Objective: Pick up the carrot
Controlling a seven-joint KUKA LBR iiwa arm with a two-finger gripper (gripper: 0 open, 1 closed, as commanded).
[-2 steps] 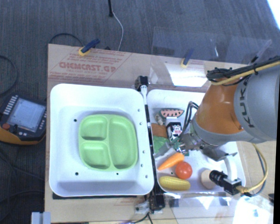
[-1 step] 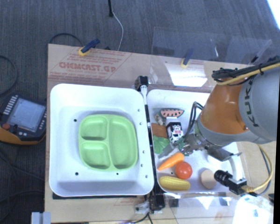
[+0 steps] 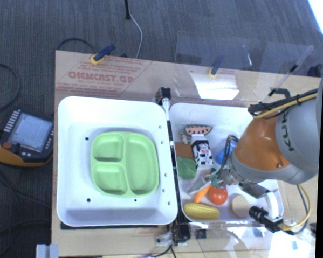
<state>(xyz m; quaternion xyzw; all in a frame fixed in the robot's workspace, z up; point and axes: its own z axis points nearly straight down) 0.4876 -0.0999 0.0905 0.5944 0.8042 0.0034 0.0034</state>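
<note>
Jaws (image 3: 217, 177) low in the right bin (image 3: 270, 112), hung beneath the grey arm (image 3: 290, 143) with its orange band (image 3: 260, 144); whether parted or closed, impossible to tell, masked by the wrist above. Just beside and below them, the carrot (image 3: 202, 193), small, orange, lying at a slant on the bin floor, touching or nearly touching the red tomato (image 3: 218, 195) on its right. Close around: a yellow corn cob (image 3: 201, 211) below, a green leaf-like piece (image 3: 185, 167) to the left, a black-and-white milk carton toy (image 3: 203, 153) and a watermelon slice (image 3: 198, 130) further up, a pale round item (image 3: 238, 205) off to the right. Across the divider, in the left bin (image 3: 68, 164), a green divided plate (image 3: 125, 164), well apart from the action. By all appearances, the approach step, with no grasp shown. Next move likely to demand a short shift down-left over the carrot, alignment across its narrow width, and care not to catch the tomato or corn crowding it.
</note>
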